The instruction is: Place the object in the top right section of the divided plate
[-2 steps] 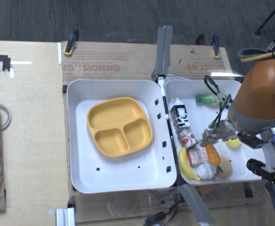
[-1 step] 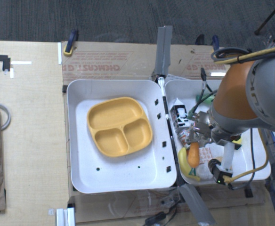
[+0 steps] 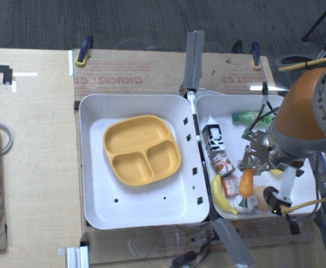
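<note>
While the gripper (image 3: 251, 162) hangs over the right bin (image 3: 230, 102), an orange carrot (image 3: 245, 184) lies just at its 6 o'clock; finger state cannot be told. Right bin also holds a banana (image 3: 221, 196), a white carton (image 3: 216, 147) and a green bottle (image 3: 251, 116). Left bin (image 3: 96, 149) holds the yellow divided plate (image 3: 142, 149), sections bare.

Single fixed overhead camera, slanted down over both bins (image 3: 90, 166), seemingly mid-distance.
</note>
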Controlling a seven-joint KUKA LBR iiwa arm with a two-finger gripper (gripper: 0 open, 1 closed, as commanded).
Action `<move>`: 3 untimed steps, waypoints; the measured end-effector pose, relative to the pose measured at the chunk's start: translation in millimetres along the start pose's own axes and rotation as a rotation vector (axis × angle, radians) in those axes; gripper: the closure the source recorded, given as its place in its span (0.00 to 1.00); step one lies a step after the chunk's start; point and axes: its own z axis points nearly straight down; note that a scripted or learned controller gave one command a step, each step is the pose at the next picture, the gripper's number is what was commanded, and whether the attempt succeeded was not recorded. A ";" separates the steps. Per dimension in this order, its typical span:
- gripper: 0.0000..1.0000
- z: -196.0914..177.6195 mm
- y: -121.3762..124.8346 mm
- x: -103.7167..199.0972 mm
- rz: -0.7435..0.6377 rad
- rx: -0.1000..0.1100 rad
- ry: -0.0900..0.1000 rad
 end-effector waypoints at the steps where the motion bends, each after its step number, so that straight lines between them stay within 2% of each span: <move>1: 1.00 -5.0 -35.9 81.2 0.185 0.000 -0.001; 2: 1.00 -10.4 -35.1 80.5 0.182 0.006 -0.008; 3: 1.00 29.3 -73.1 162.4 0.181 0.002 -0.003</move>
